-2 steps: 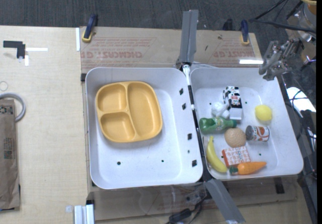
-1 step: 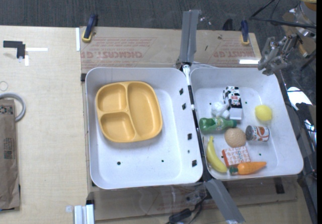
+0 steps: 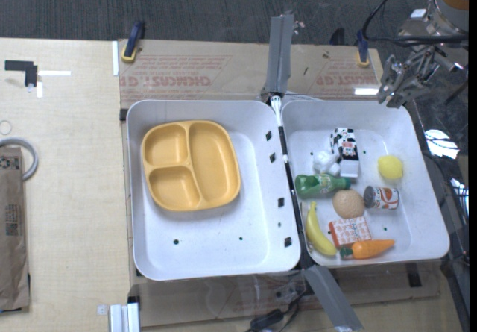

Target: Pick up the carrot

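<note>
The metal two-finger hand [image 3: 393,89] hangs above the far right corner of the right shallow white bin [image 3: 422,145]; whether it is open or closed cannot be told. The small orange carrot [image 3: 367,249] lies well below the hand, at the bin's near edge, touching a red-and-white carton [image 3: 349,232].

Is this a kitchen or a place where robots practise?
Most likely a robot practice lab, not a kitchen. Toy food like the carrot and banana sits in a white bin, with cables overhead.
</note>
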`<action>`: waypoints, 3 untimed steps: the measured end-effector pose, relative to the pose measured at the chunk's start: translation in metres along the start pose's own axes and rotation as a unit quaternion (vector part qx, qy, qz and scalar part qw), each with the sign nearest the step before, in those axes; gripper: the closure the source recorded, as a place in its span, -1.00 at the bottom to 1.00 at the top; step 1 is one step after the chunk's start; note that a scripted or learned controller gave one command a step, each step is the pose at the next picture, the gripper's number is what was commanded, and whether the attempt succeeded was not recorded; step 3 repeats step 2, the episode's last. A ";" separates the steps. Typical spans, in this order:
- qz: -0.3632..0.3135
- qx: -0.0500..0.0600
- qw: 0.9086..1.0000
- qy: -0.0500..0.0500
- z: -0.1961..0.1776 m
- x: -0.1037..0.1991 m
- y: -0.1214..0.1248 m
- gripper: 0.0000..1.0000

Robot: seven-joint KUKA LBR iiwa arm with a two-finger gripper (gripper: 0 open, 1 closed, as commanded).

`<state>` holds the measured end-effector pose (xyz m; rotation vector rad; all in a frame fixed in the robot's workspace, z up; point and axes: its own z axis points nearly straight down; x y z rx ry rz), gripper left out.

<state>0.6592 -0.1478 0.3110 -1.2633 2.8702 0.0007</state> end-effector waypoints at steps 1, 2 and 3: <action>-0.221 0.000 0.975 0.000 -0.026 0.000 0.003 1.00; -0.221 -0.001 0.975 0.000 -0.026 0.000 0.003 -1.00; -0.221 -0.001 0.975 0.000 -0.026 0.000 0.003 -1.00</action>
